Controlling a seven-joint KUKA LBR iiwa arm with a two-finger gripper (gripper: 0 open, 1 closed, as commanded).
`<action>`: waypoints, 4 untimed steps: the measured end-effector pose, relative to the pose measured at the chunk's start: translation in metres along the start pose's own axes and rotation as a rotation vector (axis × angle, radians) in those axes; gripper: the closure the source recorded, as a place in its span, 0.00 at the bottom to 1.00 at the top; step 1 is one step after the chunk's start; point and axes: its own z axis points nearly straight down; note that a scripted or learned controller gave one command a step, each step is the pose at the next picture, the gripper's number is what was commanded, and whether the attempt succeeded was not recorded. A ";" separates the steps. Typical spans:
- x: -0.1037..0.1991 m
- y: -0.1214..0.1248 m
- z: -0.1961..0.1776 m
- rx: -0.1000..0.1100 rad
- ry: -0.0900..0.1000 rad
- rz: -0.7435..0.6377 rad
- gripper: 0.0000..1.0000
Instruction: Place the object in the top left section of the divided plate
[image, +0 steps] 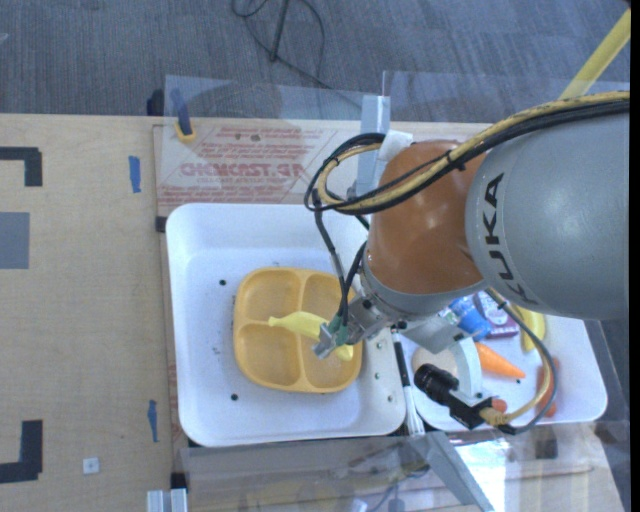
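Banana (296, 323), yellow, lying across the middle ridge of the yellow divided plate (262, 355) in the left bin (200, 300), centre of the frame. Gripper (334, 338) right at its right-hand end, over the plate's right edge; open or closed — cannot tell.

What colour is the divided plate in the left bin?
The divided plate is yellow-orange, plain without pattern, as the camera view shows.
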 end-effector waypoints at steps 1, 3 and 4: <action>-0.047 -0.027 -0.093 -0.002 -0.002 0.410 1.00; -0.009 -0.005 0.012 0.000 0.000 0.363 1.00; -0.009 -0.005 0.011 0.000 -0.001 0.363 0.00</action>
